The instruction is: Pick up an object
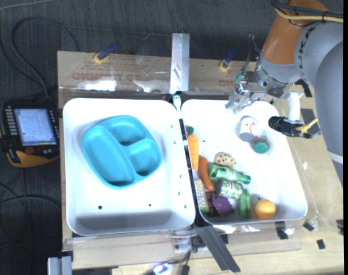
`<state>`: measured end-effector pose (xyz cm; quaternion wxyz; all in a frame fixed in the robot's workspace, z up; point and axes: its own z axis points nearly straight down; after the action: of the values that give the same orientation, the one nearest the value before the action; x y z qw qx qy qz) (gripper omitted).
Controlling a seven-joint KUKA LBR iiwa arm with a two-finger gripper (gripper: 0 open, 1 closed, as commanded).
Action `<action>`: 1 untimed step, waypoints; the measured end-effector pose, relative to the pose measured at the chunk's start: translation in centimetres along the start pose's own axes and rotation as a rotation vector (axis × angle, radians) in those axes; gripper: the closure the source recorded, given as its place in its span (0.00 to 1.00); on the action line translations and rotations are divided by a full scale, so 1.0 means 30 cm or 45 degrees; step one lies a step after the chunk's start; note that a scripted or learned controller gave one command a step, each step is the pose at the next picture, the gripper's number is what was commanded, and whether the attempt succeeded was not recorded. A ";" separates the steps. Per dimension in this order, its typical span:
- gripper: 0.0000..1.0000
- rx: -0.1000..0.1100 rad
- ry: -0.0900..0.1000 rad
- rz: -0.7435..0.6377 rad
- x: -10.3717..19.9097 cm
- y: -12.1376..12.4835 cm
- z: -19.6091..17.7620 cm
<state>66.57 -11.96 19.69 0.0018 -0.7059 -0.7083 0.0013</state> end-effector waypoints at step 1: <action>0.00 -0.005 -0.003 -0.132 0.042 -0.046 0.344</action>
<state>65.15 -10.70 9.38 -0.0003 -0.6681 -0.7441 0.0005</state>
